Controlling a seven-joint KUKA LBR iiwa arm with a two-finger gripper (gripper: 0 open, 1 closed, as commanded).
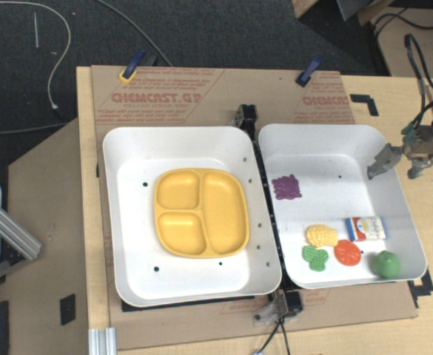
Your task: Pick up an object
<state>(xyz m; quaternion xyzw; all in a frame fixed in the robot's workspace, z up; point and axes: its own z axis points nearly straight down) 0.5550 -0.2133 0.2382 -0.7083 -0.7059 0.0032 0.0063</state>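
A yellow divided plate (201, 212) is lying in the left bin (127, 154). In the right bin (327, 143), a purple grape bunch (286, 188) is sitting apart from a front cluster: green piece (315, 257), yellow corn (321, 235), red tomato (347, 253), small carton (365, 228), green ball (385, 264). The gripper (400, 161) is hovering over the bin's right rim, released, grasping nothing

Even, fairly bright overhead light fills the scene. The white bins (190, 143) look nearly washed out, with soft glare on their rims and only faint shadows inside. The dark floor (201, 21) stays dim. The focus is slightly soft overall, with mild grain and colour fringing.
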